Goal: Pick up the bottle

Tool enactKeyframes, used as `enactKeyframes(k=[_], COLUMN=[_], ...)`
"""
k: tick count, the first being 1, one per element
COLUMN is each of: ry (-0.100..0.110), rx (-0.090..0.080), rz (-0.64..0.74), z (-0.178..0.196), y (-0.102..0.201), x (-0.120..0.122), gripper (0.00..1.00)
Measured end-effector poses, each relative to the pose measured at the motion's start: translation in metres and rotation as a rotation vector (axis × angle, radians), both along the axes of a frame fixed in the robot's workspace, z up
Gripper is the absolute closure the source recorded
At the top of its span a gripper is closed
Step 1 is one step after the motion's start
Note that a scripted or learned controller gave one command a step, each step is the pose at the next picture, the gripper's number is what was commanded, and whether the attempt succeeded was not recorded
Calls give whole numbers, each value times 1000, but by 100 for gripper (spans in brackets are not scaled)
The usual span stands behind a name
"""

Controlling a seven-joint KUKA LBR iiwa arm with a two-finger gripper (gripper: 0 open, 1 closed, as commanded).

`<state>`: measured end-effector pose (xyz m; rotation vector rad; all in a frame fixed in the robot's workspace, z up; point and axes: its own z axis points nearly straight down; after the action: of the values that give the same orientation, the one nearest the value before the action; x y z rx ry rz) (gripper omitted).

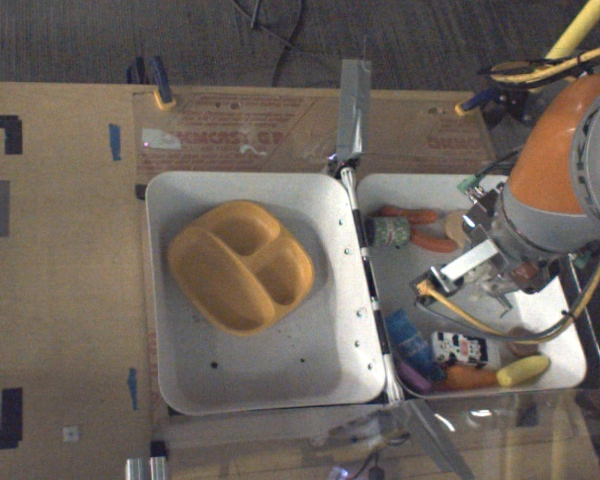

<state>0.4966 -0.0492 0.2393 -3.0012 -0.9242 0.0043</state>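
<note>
1. The blue plastic bottle [410,336] lies by the right bin's [570,363] near-left corner, pressed among a purple item [417,375], a black-and-white carton [460,348] and an orange carrot [470,377]; a descent there could snag a neighbour instead.
2. The gripper [485,286] hangs above the bin's middle; whether it is apart or together, I cannot tell.
3. The arm [555,183] hides the bin's right side.
4. The yellow divided plate [240,265] sits in the left bin [180,368].
</note>
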Motion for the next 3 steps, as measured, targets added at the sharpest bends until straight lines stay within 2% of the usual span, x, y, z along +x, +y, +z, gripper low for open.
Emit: enactKeyframes(k=[1, 2, 3], ry=[1, 2, 2], rx=[0, 2, 1], rz=[0, 291, 263], z=[0, 9, -56], y=[0, 30, 78], x=[0, -16, -18], gripper=[0, 0, 0])
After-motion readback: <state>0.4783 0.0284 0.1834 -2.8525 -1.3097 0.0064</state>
